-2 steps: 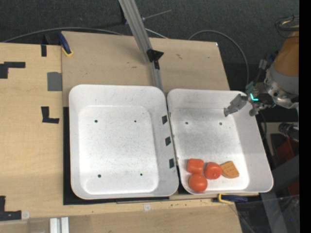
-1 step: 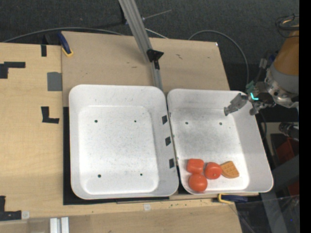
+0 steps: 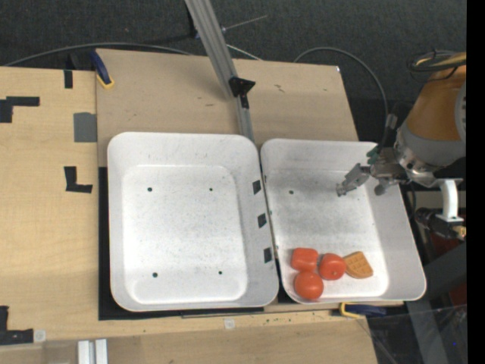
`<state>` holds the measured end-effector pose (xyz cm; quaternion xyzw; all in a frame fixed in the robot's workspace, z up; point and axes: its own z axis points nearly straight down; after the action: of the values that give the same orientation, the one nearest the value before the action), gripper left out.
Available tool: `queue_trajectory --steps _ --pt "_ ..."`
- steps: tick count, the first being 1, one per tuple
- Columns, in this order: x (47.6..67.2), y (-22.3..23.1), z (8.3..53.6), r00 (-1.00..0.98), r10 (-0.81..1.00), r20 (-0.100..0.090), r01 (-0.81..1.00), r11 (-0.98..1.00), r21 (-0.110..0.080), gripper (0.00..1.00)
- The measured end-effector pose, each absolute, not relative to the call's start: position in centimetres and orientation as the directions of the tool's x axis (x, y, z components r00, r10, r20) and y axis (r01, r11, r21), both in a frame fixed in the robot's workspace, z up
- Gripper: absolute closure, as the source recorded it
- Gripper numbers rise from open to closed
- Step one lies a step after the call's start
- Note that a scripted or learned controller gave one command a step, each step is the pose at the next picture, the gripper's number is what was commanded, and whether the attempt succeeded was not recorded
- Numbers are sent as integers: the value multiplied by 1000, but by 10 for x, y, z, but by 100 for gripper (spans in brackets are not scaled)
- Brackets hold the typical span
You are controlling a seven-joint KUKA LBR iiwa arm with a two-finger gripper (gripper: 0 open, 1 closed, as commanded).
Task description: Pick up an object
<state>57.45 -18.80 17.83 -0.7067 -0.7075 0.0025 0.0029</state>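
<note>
Tomatoes [image 3: 318, 268], three red, plus orange cracker-like piece [image 3: 358, 265] sit clustered at right bin's [image 3: 318, 211] near end. Gripper [image 3: 362, 183] over the bin's far right, fingers apart, holding nothing.

I am working in a robotics lab, at a test rig rather than in any home or shop. My surface [image 3: 45, 180] is a pale plywood board marked with black tape [image 3: 72, 179], lying over dark carpet [image 3: 341, 14]. Two shallow white bins [image 3: 186, 142] are sitting side by side on it, joined by black clips [image 3: 261, 219]. An aluminium strut [image 3: 212, 36] is slanting up behind them, far to the left of my fingers [image 3: 362, 178]. Cables [image 3: 333, 51] are trailing across the floor behind me, and a blue clamp [image 3: 101, 67] is gripping the board's far corner.
</note>
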Motion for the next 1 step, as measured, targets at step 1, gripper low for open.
queue_trajectory --steps 1 --pt "573 -192 115 -1 1000 1 1000 1 -8 0"
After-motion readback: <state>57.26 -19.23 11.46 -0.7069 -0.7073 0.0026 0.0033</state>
